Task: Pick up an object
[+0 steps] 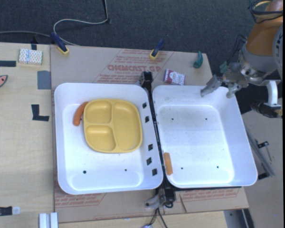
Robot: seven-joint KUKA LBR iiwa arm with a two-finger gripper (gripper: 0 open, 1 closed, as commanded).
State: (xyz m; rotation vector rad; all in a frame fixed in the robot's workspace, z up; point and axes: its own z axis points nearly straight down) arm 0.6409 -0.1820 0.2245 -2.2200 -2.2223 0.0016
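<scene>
Yellow divided plate [113, 126] and orange sausage [78, 113] share left bin [104, 179].

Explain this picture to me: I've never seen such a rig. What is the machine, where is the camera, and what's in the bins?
One camera looks down at a slant on a bench with two white bins. The grey and orange arm reaching in from the right is a robot; its gripper hangs over the right bin's far right corner, fingers spread, nothing between them. The left bin holds a yellow divided plate with an orange sausage at its left edge. A second orange piece lies at the right bin's near left side.
</scene>
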